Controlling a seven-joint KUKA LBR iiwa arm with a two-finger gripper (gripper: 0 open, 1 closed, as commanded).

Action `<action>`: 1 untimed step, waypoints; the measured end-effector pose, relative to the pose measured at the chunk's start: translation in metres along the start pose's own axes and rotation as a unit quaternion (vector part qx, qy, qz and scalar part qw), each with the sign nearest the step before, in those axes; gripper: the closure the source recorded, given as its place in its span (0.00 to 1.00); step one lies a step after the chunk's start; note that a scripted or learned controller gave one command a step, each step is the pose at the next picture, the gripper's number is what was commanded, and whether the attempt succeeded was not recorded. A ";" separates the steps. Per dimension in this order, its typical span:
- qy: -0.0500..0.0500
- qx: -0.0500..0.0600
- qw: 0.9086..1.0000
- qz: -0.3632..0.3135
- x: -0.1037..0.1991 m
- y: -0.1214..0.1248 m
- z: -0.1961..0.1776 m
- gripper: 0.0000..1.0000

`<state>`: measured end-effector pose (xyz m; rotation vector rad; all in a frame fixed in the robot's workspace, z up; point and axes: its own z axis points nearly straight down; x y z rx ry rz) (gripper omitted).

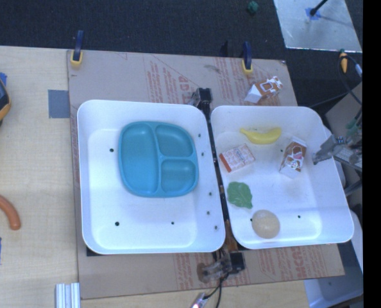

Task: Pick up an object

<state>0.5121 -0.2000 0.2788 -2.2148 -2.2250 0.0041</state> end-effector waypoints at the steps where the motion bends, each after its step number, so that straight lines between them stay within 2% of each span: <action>1: 0.000 0.001 1.000 -0.001 -0.012 0.045 0.098 0.00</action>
